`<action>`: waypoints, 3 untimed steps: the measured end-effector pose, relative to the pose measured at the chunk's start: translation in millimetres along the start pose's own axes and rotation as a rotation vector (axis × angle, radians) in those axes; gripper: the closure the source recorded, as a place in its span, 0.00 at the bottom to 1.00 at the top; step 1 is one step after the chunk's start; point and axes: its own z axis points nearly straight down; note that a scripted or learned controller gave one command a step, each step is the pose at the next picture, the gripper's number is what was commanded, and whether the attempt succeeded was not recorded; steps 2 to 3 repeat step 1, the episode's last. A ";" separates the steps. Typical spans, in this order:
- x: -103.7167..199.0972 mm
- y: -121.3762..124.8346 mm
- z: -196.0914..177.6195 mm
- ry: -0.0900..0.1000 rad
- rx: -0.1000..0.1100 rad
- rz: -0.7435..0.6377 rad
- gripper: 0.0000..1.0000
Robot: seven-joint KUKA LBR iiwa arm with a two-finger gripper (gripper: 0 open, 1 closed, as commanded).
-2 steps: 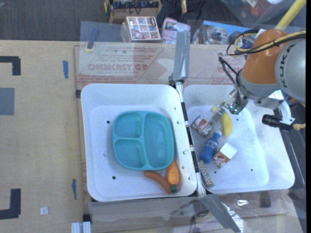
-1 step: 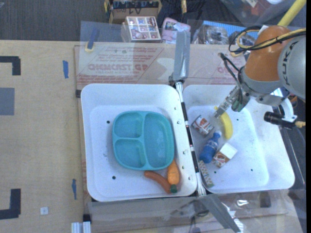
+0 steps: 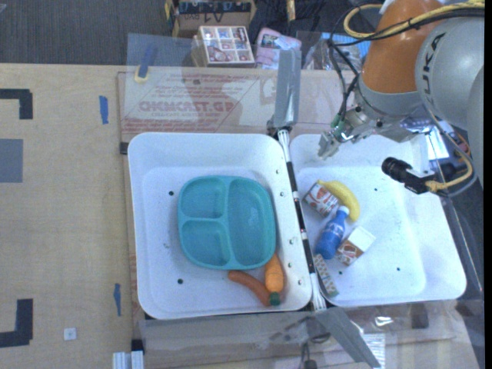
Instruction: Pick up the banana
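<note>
Pale wooden bench boards carry 2 shallow white bins side by side, with cardboard boxes and loose cables crowded along the far edge. Seen from the fixed overhead camera, the left bin [image 3: 146, 229] is occupied by a teal divided plate [image 3: 227, 221], with 2 orange carrots [image 3: 261, 280] laid at its near right corner. Inside the right bin [image 3: 430, 275], the banana [image 3: 345, 197] is found left of centre, curved and yellow, resting against a small red-and-white can [image 3: 322, 199] on its left. A blue bottle [image 3: 331, 235] is seen just near of the banana, and a small carton [image 3: 354, 246] lies to the right of the bottle. The gripper [image 3: 329, 144] is held above the far left corner of the right bin, clear of the banana and of every other item, at the end of the grey arm with its orange band [image 3: 400, 41]. Its 2 fingers are too small and blurred to be read, so whether they are apart or together cannot be told. Nothing is seen between them. By this view the task is judged to be at an early stage: the banana is not yet grasped or lifted, and the descent, the closing and the lift are all left to be done.
</note>
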 end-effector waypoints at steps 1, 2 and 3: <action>0.1 0.0 0.1 0.000 0.000 0.000 0.00; 0.1 0.0 0.1 0.000 0.000 0.000 0.00; 0.1 0.0 0.1 0.000 0.000 0.000 0.00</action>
